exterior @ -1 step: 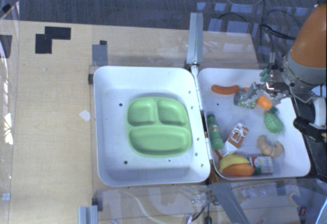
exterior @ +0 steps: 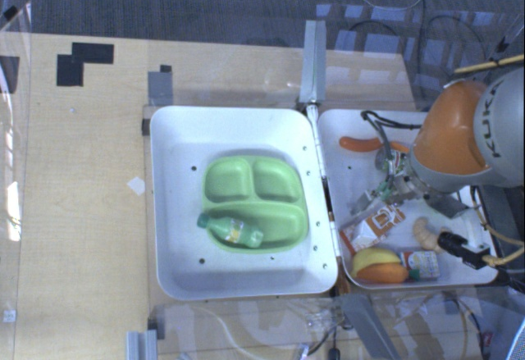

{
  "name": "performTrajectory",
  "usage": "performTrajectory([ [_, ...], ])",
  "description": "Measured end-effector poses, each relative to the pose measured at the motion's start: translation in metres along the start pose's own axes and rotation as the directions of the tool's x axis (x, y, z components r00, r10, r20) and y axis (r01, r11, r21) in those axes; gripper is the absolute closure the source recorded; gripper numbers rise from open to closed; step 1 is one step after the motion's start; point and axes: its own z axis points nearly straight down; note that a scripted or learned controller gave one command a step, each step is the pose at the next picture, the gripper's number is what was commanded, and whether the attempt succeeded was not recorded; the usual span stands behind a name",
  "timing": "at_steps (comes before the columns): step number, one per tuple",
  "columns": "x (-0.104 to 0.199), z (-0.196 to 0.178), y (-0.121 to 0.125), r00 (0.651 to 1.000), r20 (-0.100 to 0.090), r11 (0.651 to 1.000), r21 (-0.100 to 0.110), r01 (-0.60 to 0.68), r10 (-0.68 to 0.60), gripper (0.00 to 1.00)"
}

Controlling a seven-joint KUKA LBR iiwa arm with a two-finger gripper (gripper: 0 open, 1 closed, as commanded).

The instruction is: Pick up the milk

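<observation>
Two white bins (exterior: 164,211) sit side by side. The left bin holds one green divided tray (exterior: 275,178) and one green bottle (exterior: 232,230). The right bin (exterior: 344,122) holds one carrot (exterior: 358,143), one carton (exterior: 379,221), one banana (exterior: 373,257), one orange (exterior: 381,272) and one small box (exterior: 422,265).

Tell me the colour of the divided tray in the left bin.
Light green. The divided tray shows plainly in the camera view, with a green bottle lying on it.

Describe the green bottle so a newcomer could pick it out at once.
Look in the left white bin, which holds a green divided tray. The green bottle lies on its side across the tray's big front compartment. It is see-through with a yellow label, unlike the opaque tray.
</observation>
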Motion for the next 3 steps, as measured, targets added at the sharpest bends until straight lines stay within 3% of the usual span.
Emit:
performTrajectory([
  [1,0.0,-0.01,0.004,1.0,0.001,1.0,-0.006,0.003,-0.003,1.0],
  [2,0.059,-0.095,-0.017,0.993,-0.004,0.993,0.008,-0.118,0.118,1.0],
  [3,0.138,-0.126,-0.01,0.979,-0.003,0.979,0.01,-0.205,0.205,1.0],
])
